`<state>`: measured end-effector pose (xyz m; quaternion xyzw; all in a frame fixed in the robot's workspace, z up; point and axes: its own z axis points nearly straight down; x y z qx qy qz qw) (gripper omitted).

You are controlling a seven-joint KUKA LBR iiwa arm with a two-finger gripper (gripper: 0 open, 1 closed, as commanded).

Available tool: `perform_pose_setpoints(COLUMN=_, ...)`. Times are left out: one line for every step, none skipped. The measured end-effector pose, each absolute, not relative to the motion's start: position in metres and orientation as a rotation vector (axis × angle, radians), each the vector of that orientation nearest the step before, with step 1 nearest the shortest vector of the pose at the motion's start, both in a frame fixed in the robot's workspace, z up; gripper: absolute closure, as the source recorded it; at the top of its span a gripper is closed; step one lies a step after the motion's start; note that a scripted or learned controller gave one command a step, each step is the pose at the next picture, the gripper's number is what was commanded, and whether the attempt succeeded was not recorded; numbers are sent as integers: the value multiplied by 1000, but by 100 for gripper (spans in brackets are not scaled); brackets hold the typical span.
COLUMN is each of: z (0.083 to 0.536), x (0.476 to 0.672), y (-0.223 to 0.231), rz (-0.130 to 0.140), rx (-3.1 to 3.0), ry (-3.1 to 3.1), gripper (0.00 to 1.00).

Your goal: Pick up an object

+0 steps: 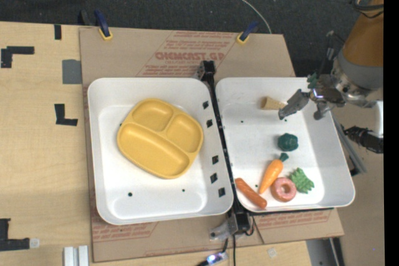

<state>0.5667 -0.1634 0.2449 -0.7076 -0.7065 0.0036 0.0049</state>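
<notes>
The right bin (249, 134) holds several toy foods: a tan wedge (272, 103) near its far side, a dark green round piece (288, 142) in the middle, an orange carrot (271, 175), a red sausage (250, 193), a pink donut (284, 189) and a green leafy piece (302, 180) toward the front. My gripper (307, 105) hangs at the bin's far right, above the floor, just right of the tan wedge. Its two grey fingers (292, 106) stand apart with nothing between them.
The left bin (106, 196) holds a yellow divided plate (161, 137). A black divider with clips (215, 134) runs between the two bins. Both bins rest on a cardboard sheet (174, 53) clamped at its far edge. The arm's orange band (368, 34) is at the right.
</notes>
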Motion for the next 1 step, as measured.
perform_pose_setpoints(z=250, x=569, y=-163, rz=2, rx=-2219, ry=-2222, gripper=0)
